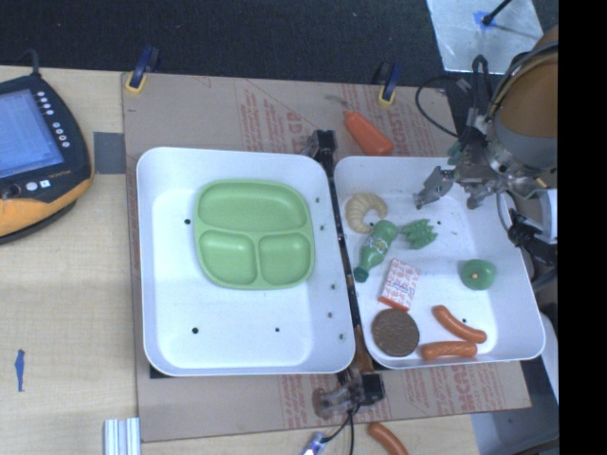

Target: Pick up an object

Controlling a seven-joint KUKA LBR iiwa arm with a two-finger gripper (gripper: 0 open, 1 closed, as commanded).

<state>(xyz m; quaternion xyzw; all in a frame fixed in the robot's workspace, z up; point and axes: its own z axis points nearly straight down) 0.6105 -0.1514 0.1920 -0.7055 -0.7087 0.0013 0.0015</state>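
- Camera view had the gripper (446,186) hovering over the upper part of the right bin (527,282), with nothing between its fingers, so no object had been picked up and the whole grasp was left to do.
- Its two fingers looked spread apart, the left one angled down toward the bin floor, though the metal parts were small and cluttered.
- Every candidate lay loose in that right bin: a curled beige croissant (363,209), a green bottle (376,246) lying slantwise, a small leafy green piece (418,232), a flat red-and-white packet (400,283), a round green ball (477,273), a dark brown cookie (394,332) and two orange sausages (460,324).
- Nearest the gripper, I judged, were the leafy piece and the croissant, just below and to its left.
- Most of these looked like smooth moulded plastic toys; the packet looked like thin printed foil or paper, and the cookie had a dull, grainy face.
- Left bin (161,282) held a pale green divided plate (253,232), matte, with three shallow wells and rounded corners.
- Both bins were glossy white with soft curved rims and sat on a brown cardboard sheet (237,112).
- An orange carrot (367,134) lay outside on the cardboard above the right bin, and a tablet (33,154) rested at the bench's far left.
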